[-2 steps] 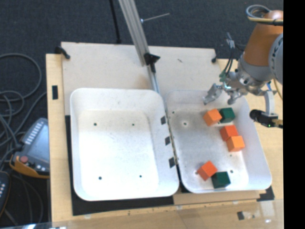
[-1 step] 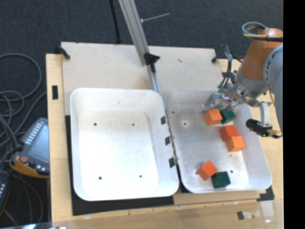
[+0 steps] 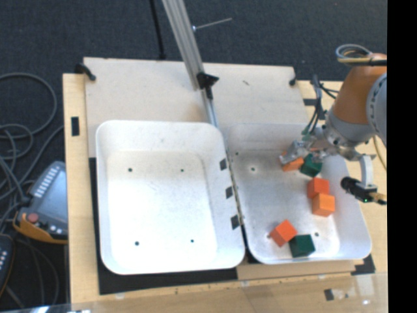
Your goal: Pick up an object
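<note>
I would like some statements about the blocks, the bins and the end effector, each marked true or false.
1. All the blocks lie in the right bin. True.
2. The end effector hangs over the left bin. False: it is over the far part of the right bin.
3. An orange block touches a green block near the right bin's front edge. True.
4. All the blocks are orange. False: some are green, such as the green block near the end effector.
5. Two orange blocks lie close together near the right bin's right side. True.
</note>
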Action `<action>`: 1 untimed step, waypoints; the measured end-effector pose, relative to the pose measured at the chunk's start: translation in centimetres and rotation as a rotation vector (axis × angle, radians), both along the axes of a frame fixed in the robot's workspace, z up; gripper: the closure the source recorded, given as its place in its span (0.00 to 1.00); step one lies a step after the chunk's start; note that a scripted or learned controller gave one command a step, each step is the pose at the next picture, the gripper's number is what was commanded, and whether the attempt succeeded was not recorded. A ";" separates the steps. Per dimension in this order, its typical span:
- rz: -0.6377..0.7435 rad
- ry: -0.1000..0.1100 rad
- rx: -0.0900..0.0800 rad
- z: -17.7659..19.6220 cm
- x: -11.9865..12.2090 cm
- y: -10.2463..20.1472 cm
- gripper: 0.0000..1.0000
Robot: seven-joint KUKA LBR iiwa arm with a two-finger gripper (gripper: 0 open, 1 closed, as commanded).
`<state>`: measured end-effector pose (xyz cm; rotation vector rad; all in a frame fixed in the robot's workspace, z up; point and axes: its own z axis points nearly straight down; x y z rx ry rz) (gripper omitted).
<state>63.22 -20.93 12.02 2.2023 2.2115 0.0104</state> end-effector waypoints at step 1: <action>-0.003 -0.006 0.001 -0.1 1.2 0.7 0.00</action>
